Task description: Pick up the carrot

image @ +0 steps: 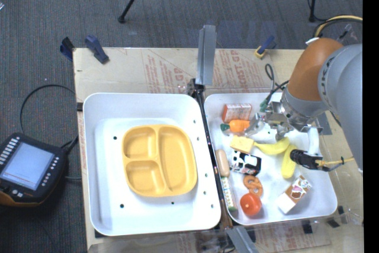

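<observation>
The carrot [239, 125], a short orange piece with a green stub at its left end, lies in the upper left part of the right bin [328, 186]. It sits just below a small orange carton [237, 111]. My gripper [266, 121] hangs low over the bin just to the right of the carrot, close to its right end. Nothing shows between gripper and carrot, and I cannot make out a hold on it. The grey arm with its orange band [311, 77] reaches in from the right.
Around the carrot lie a yellow cheese wedge [241, 143], a banana [277, 149], a cow-patterned block [246, 161], a hot dog [222, 163], a pretzel [253, 184], a tomato [251, 204] and a milk carton [294, 194]. The left bin [100, 127] holds a yellow divided plate [159, 160].
</observation>
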Controlling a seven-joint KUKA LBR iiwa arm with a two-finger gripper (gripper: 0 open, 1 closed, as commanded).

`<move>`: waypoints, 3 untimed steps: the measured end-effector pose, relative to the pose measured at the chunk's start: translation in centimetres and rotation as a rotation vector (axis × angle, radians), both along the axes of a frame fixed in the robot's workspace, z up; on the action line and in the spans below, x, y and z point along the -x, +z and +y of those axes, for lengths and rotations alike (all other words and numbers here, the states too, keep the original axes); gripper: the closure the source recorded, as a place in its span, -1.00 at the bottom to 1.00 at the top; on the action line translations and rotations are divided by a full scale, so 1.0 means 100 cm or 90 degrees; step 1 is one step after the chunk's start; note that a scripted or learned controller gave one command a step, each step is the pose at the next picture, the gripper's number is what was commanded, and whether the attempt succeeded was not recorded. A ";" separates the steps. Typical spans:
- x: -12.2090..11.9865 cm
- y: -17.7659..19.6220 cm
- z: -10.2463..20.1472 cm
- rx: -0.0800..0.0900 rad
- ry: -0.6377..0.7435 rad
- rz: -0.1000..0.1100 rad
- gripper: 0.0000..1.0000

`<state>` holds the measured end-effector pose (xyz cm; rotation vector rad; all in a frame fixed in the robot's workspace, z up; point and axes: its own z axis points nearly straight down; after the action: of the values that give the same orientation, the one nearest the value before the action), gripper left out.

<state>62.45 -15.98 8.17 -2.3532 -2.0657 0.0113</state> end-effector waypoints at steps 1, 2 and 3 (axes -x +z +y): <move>-0.011 0.002 0.057 0.010 -0.073 0.013 -1.00; 0.015 0.000 0.023 0.002 -0.185 0.001 -1.00; -0.023 0.111 0.103 0.000 -0.160 -0.013 -1.00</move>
<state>64.70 -5.65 19.30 -2.6043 -1.7618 -0.0142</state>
